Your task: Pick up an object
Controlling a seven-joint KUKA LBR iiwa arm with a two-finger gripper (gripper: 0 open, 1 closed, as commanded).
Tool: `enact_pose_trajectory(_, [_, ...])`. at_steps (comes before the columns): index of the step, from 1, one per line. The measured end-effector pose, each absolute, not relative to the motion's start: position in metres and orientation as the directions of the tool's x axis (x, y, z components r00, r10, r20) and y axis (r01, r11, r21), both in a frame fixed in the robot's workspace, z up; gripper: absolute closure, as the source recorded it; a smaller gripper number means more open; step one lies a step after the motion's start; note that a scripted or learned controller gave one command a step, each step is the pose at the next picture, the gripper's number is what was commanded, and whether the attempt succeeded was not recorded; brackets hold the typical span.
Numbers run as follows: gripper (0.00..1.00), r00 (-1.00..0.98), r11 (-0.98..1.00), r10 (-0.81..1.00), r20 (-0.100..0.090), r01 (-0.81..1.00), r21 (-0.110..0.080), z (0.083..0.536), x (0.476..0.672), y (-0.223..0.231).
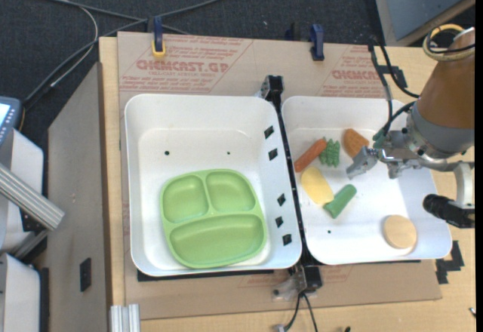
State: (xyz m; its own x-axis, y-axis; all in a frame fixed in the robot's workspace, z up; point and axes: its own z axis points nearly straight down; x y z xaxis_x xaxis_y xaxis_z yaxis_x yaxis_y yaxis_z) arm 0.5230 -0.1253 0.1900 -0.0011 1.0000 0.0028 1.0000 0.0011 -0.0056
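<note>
two white bins sit side by side on the cardboard-covered surface [196, 55]. the left bin [143, 172] holds a green divided plate [213, 217], lying flat toward its near side. the right bin [355, 247] holds the loose items: an orange carrot [309, 155] lying at a slant near the divider, a small dark green leafy piece [330, 154] just beside its upper end, an orange rounded piece [355, 142] further right, a yellow piece [317, 185] below the carrot, a green cylinder [340, 200] touching or just beside the yellow piece, and a tan round disc [399, 232] near the front right corner, well apart from the rest. the arm [449, 96] reaches in from the right over the right bin. the gripper [362, 163] hangs just right of the leafy piece and below the orange rounded piece; nothing is visible between its fingers, and whether they are open or closed cannot be determined. two clamps, one yellow [158, 42] and one blue [317, 42], sit at the far edge of the cardboard.
</note>
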Motion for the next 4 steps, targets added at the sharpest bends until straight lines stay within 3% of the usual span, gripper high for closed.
enact_pose_trajectory(1, [0.00, 0.001, -0.001, 1.000, 0.004, 1.000, -0.012, 0.126, 0.518, -0.129])
enact_pose_trajectory(2, [0.00, 0.000, 0.000, 1.000, 0.003, 1.000, -0.005, 0.082, 0.519, -0.129])
enact_pose_trajectory(3, [1.00, 0.001, -0.001, 1.000, 0.001, 1.000, -0.004, 0.092, 0.519, -0.130])
enact_pose_trajectory(4, [1.00, -0.002, 0.002, 1.000, 0.000, 1.000, 0.003, 0.153, 0.525, -0.129])
